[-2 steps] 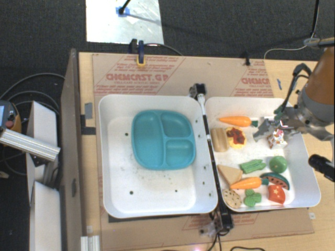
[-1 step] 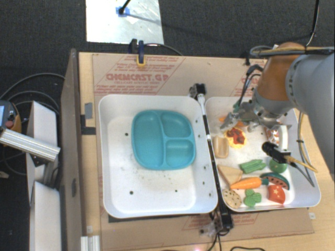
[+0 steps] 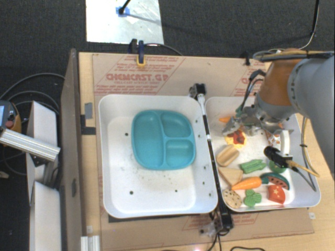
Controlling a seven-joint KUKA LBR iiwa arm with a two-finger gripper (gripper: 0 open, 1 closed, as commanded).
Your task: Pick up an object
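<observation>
My gripper (image 3: 238, 126) is low in the right bin (image 3: 309, 190), near its back left corner, on the grey arm coming in from the right. A small red toy piece (image 3: 239, 137) lies right under it, with a bit of yellow at its left side. An orange piece (image 3: 225, 120) lies just left of the gripper. Whether the gripper touches the red piece is not clear from this angle.
Toy foods fill the front of the right bin: a tan bread piece (image 3: 227, 155), a green piece (image 3: 253, 166), a carrot (image 3: 246, 183), a cookie (image 3: 232, 197), a watermelon slice (image 3: 276, 180) and a red piece (image 3: 276, 193). A teal divided plate (image 3: 163, 139) lies in the left bin (image 3: 118, 192).
</observation>
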